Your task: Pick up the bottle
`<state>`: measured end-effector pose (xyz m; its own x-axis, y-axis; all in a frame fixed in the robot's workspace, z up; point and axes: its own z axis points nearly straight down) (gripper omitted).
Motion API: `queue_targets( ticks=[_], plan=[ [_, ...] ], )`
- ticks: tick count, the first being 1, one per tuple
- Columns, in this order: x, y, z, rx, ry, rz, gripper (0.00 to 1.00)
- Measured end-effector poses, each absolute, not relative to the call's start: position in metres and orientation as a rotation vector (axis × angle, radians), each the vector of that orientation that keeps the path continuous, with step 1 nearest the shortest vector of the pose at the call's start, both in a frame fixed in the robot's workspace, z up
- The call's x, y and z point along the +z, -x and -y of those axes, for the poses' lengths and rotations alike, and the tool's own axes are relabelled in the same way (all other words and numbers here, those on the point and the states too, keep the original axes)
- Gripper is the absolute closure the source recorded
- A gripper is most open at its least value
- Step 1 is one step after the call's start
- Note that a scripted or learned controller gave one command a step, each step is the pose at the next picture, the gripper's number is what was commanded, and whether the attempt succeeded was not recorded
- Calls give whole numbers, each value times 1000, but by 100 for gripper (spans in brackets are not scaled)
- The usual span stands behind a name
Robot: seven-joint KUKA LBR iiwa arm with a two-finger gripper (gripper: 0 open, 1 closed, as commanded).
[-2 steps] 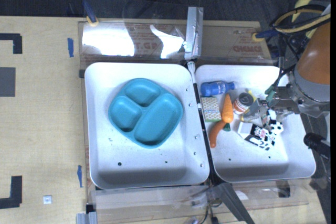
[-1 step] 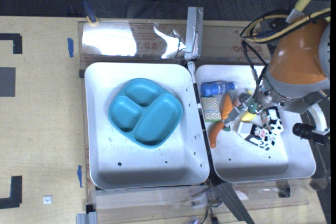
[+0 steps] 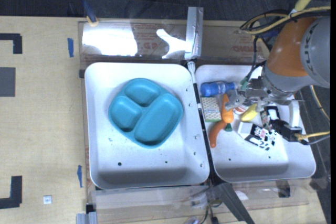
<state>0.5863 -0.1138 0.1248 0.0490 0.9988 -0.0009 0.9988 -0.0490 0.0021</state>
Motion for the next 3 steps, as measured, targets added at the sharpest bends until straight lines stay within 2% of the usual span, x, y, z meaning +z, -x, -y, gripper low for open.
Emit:
queue_targets(
  ticks=[1, 2, 3],
  plan=[
    [87, -538, 122, 3, -1794, -2570, 0],
    [87, -481, 140, 3, -1646, -2670, 0],
    [87, -482, 159, 7, -1868, -2518, 0]
  ],
)
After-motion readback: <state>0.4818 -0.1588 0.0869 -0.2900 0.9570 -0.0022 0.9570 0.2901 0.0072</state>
